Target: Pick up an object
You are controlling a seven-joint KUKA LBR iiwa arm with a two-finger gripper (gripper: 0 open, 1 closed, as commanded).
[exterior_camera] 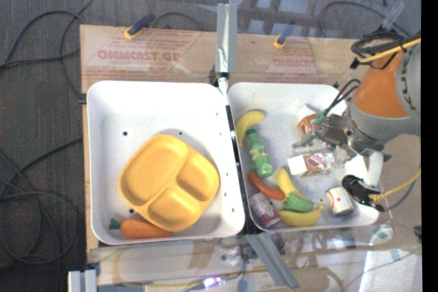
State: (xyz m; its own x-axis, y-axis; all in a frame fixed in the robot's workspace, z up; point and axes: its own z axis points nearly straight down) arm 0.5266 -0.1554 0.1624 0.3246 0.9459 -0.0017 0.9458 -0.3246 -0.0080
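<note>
White carton w/ red print (311, 164) lies in R bin (274, 94), centre-right, just below gripper (316, 138). Arm (383, 96) reaches in from R edge, wrist angled down-left. Gripper state: cannot tell. Bananas (248, 122) & green bottle (259, 155) lie to carton's left.

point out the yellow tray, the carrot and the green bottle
yellow tray (170, 180): camera view, middle ridge between compartments
carrot (140, 229): camera view, middle of orange body
green bottle (259, 155): camera view, middle of body

Grey arm (410, 89) with an orange band, dark metal end effector (327, 133), black and yellow cables.
</note>
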